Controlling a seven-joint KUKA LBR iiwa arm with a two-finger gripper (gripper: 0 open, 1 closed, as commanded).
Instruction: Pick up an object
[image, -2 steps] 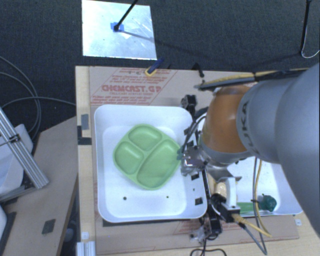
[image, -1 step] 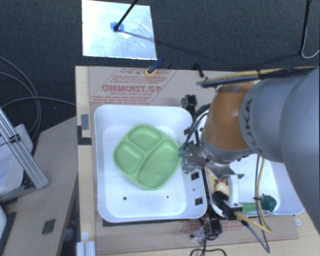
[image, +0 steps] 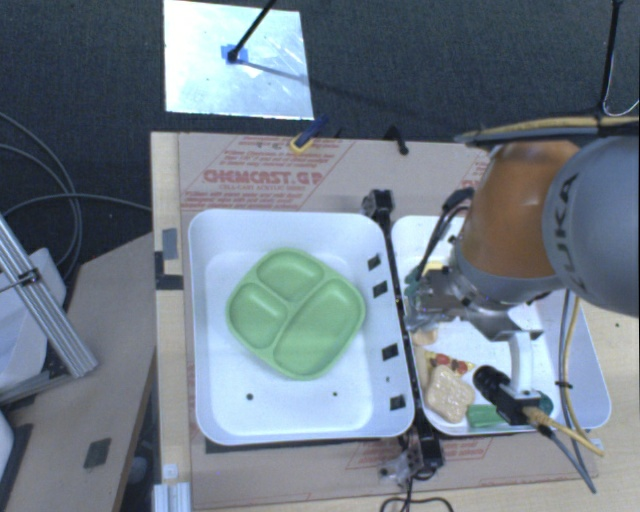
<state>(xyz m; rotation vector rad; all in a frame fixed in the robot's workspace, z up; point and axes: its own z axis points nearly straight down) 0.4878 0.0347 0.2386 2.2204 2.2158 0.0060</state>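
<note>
The arm reaches over the right bin (image: 596, 400), its orange-banded wrist covering most of it. My gripper (image: 428, 312) hangs low by the bin's left wall, largely hidden under the wrist. Just in front of it lie a small pale piece (image: 424, 336) and a small item with red spots (image: 450, 362). Nearer the front edge sit a tan toast-like slab (image: 448, 393) and a green block (image: 484, 417). Nothing can be made out in the gripper.
The left bin (image: 220, 400) holds a green three-section plate (image: 296, 312) near its middle. A divider with black clips (image: 392, 300) separates the two bins. Cardboard lies under both bins, and a shiny sheet (image: 238, 60) lies beyond them.
</note>
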